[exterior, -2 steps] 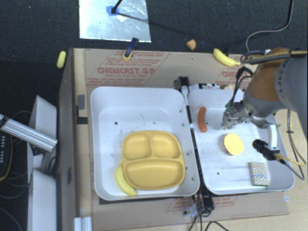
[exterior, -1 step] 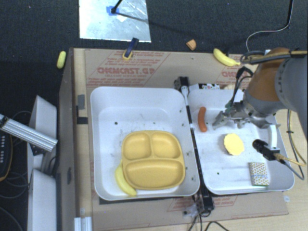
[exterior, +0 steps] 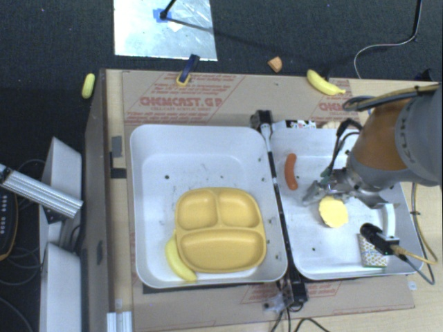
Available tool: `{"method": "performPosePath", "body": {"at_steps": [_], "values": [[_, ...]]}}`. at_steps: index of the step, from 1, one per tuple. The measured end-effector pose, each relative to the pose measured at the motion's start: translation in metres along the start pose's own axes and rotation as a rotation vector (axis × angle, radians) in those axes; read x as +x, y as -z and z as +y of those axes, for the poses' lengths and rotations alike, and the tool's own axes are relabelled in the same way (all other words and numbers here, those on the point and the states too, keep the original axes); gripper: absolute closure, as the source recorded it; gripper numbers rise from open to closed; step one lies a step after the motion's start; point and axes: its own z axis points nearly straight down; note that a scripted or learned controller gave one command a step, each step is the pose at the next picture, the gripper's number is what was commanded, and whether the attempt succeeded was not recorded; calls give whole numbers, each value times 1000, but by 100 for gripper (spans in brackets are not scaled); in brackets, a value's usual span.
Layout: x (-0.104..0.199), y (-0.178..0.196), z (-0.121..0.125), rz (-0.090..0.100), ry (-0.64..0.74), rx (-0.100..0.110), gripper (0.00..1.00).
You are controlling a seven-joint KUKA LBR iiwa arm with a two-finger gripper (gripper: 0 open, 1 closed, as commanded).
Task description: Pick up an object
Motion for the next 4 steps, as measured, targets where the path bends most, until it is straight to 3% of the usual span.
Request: {"method": "performPosePath", "body": {"at_steps": [1,2,3,4], "values": [[0,11,1,0,1,-3,100],[0,11,1,0,1,-3,0],[19,0,-50,0,-1,-1,0],[12,0,-72,0,-1,-1,0]]}}
